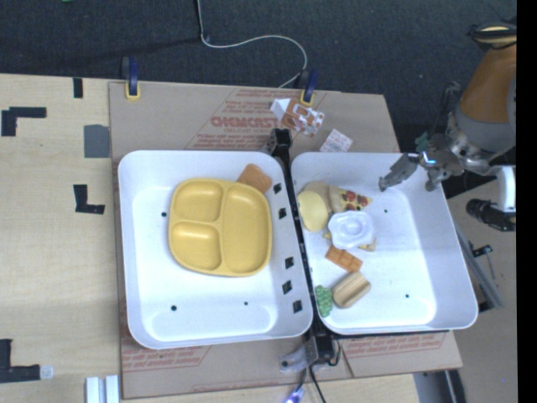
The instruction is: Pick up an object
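Wooden desk [50,250], two white bins; right bin [436,267] holds small toy foods. The bread roll [351,290], likely light and stiff, suits a grasp across its width. Gripper [409,171] at bin's upper edge, jaws' state unclear.

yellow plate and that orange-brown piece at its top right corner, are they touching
Cannot tell. In the camera view the orange-brown piece sits right at the rim of the yellow plate with no white bin floor between them, but the slant could hide a gap.
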`<action>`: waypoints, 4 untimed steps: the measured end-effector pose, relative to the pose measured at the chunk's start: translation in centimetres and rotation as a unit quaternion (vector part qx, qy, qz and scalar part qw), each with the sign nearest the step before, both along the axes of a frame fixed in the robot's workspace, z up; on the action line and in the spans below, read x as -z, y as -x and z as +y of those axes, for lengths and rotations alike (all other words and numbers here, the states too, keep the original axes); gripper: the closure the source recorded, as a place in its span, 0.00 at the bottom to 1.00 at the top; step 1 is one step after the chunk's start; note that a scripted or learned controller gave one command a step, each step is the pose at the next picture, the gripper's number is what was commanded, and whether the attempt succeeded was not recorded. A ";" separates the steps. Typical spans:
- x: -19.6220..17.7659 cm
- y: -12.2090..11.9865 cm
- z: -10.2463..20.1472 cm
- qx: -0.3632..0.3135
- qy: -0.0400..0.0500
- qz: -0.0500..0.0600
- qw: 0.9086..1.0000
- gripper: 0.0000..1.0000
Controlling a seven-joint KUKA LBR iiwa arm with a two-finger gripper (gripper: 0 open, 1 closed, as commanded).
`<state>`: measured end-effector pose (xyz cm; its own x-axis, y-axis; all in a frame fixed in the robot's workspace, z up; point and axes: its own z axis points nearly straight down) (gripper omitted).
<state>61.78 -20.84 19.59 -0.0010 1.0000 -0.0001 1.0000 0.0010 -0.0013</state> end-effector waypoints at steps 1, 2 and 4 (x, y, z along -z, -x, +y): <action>11.4 5.7 7.0 -0.001 -0.001 0.002 1.000 0.00; 11.1 -1.0 9.6 -0.002 0.000 -0.002 1.000 0.00; 10.0 -4.5 11.1 -0.001 -0.001 0.009 1.000 1.00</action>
<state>66.31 -9.72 9.55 -0.0031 1.0000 0.0017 0.9998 0.0032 -0.0190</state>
